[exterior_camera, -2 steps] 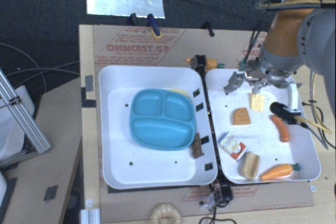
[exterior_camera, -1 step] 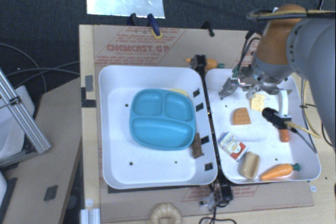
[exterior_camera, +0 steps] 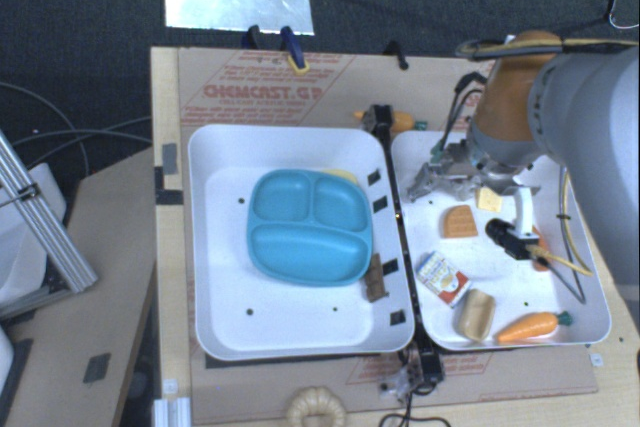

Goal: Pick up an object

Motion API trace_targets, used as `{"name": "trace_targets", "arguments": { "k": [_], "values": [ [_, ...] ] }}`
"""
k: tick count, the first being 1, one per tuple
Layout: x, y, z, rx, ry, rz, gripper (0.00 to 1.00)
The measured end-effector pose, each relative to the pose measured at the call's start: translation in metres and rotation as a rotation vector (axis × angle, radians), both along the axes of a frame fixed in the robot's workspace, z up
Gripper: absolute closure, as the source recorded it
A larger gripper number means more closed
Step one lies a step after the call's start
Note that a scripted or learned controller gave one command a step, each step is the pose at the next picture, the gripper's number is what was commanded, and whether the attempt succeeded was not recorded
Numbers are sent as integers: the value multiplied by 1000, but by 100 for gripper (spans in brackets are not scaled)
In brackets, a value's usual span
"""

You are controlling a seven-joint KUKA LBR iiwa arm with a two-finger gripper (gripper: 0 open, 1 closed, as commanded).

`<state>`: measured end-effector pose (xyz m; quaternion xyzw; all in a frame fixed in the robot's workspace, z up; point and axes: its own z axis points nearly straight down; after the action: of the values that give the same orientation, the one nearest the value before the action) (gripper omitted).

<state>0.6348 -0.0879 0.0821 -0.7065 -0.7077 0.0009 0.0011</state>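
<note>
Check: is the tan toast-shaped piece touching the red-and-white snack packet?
Apart. Camera view shows bare white bin floor between the tan toast-shaped piece and the red-and-white snack packet.

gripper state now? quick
Gripper: cannot be told whether open or closed; it is over the upper left of the right bin.

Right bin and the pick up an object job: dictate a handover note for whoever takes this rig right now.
Gripper: low over the right bin's upper left corner, nothing seen held.
Right bin: tan wedge nearest the gripper, then packet, beige cylinder, carrot.
Left bin: blue plate.
Done: no object lifted.
Left: grasp one and lift it.
</note>
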Motion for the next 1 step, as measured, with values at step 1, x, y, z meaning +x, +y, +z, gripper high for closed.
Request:
{"name": "trace_targets", "arguments": {
  "k": [1],
  "values": [
    [2,0,14,0,-7,0,100]
  ]
}}
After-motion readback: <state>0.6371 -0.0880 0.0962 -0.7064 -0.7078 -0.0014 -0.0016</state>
